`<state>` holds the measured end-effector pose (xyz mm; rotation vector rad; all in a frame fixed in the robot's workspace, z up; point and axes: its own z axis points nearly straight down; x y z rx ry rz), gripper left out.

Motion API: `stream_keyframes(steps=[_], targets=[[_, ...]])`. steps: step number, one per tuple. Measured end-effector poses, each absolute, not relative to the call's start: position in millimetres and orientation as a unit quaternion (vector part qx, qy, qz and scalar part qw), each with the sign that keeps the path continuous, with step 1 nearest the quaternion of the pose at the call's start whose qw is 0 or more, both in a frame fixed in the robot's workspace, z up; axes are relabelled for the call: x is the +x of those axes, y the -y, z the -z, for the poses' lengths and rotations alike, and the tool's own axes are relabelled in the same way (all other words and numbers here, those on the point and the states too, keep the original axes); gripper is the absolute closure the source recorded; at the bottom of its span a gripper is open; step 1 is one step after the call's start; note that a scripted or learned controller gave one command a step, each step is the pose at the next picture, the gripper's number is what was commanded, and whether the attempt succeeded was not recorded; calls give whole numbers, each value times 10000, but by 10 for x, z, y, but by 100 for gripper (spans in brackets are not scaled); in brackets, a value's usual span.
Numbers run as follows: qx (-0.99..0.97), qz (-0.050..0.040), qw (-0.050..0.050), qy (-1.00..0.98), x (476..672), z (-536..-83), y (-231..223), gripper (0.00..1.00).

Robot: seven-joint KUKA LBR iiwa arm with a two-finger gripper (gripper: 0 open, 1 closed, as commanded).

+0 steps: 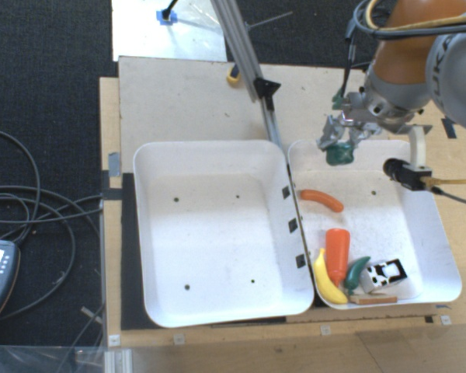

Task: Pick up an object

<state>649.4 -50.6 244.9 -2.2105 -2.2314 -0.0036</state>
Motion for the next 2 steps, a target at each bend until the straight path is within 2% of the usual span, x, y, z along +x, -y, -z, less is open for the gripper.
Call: stream_keyframes(steps=[1,2], targets=[[-7035,7,11,7107,6201,-2518,22,100],[-7039,-1,16,7103,5984,-2399,-409,100]])
